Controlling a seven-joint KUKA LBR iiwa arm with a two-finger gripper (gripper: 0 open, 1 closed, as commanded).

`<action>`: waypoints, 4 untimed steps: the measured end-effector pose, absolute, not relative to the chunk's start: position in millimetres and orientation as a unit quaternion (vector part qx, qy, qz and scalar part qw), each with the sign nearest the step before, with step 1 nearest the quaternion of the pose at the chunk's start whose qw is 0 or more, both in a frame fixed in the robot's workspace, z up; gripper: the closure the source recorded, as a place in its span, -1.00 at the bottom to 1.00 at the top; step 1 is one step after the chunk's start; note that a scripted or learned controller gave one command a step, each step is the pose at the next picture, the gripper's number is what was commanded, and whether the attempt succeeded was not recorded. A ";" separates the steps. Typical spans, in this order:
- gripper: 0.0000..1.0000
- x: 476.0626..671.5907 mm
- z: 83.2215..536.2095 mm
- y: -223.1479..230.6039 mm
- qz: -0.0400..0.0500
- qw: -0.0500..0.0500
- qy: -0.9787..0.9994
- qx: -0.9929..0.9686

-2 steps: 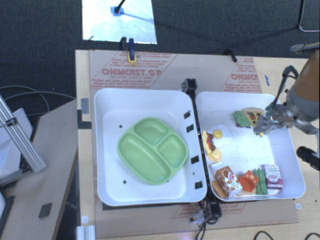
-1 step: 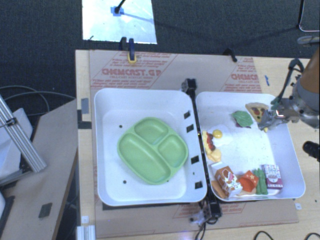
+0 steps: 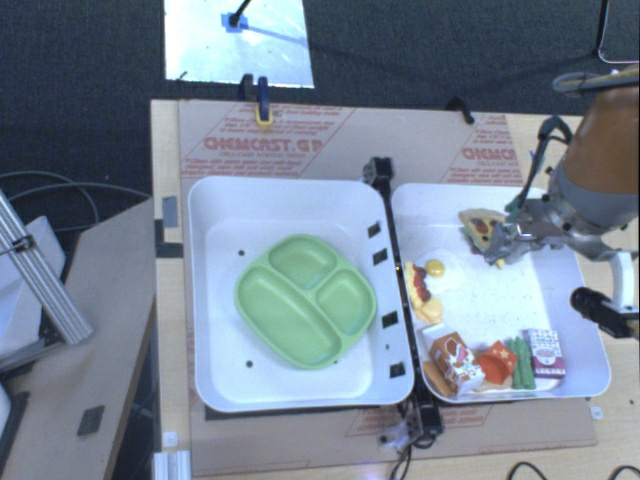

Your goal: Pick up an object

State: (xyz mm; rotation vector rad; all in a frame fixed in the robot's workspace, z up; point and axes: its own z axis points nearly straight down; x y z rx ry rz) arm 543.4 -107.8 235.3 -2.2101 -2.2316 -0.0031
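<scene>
End effector (image 3: 497, 251) sits low in the right bin (image 3: 590, 298), its tip just beside a yellow and red wedge (image 3: 481, 226) near the bin's far side; whether its fingers are spread or pressed together I cannot tell, since they read as a dark blur, and nothing is visibly held. Going by size: the left bin (image 3: 215, 298) carries a green divided plate (image 3: 305, 300), well apart from the arm and no real concern. In the right bin, cartons (image 3: 455, 360) and a red and green cluster (image 3: 505, 363) crowd the near wall, while small yellow and red pieces (image 3: 425, 288) hug the divider. The likely failure is a closing beside the wedge rather than around it, nudging it toward the far wall. A flat, thin piece may also slip out on lift.
</scene>
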 end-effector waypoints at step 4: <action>1.00 492.0 232.4 101.3 -0.001 0.000 -0.711 -0.703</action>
